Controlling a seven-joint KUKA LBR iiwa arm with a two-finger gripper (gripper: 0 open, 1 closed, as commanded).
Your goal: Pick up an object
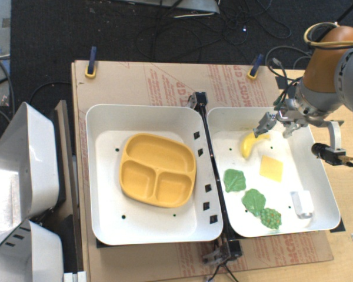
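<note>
The right bin [317, 175] holds the loose objects. A curved yellow piece [248, 145] lies near its back left. A pale yellow square [271, 168] sits just right of it. Three green leafy pieces [235, 180] [254, 201] [271, 218] run toward the front. A small white block [302, 204] rests at the front right. My gripper [277, 126] hangs over the bin's back edge, open, its fingers spread. The left fingertip [263, 126] is right at the top end of the curved yellow piece; nothing sits between the fingers.
The left bin [100, 157] holds a yellow divided tray [157, 170]. A black divider strip [207, 157] separates the bins. The grey arm with its orange band [332, 46] comes in from the upper right, with cables beside it.
</note>
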